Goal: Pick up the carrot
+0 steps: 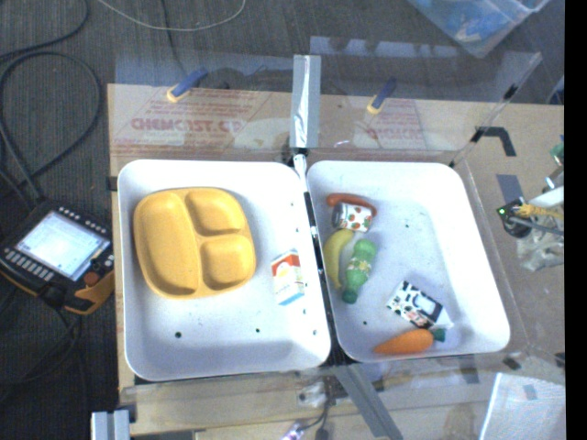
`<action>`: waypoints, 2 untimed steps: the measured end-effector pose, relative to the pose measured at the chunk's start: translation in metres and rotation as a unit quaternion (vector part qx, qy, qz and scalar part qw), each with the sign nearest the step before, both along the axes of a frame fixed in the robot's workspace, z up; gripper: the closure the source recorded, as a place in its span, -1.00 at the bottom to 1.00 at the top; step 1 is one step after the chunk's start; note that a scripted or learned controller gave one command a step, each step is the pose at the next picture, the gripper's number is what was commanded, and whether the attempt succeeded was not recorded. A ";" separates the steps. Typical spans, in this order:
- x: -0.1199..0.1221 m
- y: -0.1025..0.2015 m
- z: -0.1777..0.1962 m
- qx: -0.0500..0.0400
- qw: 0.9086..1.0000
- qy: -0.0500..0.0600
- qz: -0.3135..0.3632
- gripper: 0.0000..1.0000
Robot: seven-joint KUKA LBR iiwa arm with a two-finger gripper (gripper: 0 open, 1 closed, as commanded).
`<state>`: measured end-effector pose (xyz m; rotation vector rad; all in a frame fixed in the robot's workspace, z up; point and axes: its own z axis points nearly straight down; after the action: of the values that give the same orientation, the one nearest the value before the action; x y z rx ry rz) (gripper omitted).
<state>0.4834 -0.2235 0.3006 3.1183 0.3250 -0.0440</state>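
The orange plastic carrot (pixel 404 342) with a small green top lies in the right white shallow bin (pixel 477 246), close to its near wall and toward the near right corner. The green end points to the right. Just beside it, a little farther from the wall, is a flat black and white packet (pixel 415 304); I cannot tell if the two are touching.

Toward the left side of the same bin there is a yellow toy banana (pixel 336 250) next to a green plastic bottle (pixel 359 266), and behind them a small printed can (pixel 352 216) with a red sausage-shaped piece (pixel 349 199).

The left white bin (pixel 156 346) bears a yellow divided plastic plate (pixel 194 240) and a small white carton with red print (pixel 289 276).

Whether my pincer is released or clenched, I cannot tell.
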 end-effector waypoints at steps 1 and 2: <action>0.000 0.000 0.008 0.000 1.000 0.003 0.001 1.00; 0.000 0.001 0.015 -0.001 1.000 0.006 0.002 1.00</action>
<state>0.4831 -0.2228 0.3160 3.1173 0.3304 -0.0637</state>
